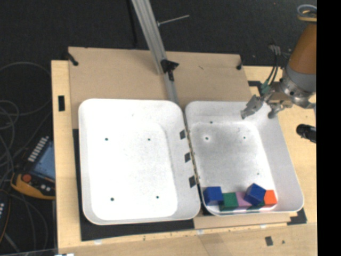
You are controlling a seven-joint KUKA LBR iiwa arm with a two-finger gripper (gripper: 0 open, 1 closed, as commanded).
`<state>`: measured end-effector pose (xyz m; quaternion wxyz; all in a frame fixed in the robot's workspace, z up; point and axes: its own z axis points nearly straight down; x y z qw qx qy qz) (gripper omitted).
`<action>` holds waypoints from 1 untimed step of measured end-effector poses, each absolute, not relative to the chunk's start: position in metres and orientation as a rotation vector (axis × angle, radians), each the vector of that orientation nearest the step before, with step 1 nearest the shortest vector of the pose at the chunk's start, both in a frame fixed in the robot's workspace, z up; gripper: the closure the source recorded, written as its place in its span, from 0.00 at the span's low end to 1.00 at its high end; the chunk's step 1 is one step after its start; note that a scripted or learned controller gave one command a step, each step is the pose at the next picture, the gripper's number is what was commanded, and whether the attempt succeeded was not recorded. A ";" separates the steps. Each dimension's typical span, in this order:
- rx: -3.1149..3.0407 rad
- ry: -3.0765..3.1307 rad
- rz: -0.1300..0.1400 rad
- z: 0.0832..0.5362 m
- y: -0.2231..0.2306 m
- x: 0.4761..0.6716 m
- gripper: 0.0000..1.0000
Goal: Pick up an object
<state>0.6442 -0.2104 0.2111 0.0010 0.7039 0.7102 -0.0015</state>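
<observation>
Several small blocks lie along the near edge of the right bin (pixel 277 143): a blue block (pixel 213 194), a green block (pixel 229 200), a pale purple block (pixel 243 200), a darker blue block (pixel 256 193) and an orange block (pixel 270 197). My gripper (pixel 262 108) hangs over the far right corner of that bin, well away from the blocks. Its two fingers stand apart, open, with nothing between them. One finger (pixel 250 109) points down and left over the bin's far rim.
The left bin (pixel 90 143) sits beside the right one, with small black clips (pixel 187 157) along the seam. A slanted metal rail (pixel 154 36) runs from the top to the bins' far junction. Cables and a handheld pendant (pixel 32 180) lie left of the bench.
</observation>
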 end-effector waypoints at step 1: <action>2.209 2.232 -0.005 0.211 -0.210 0.644 0.00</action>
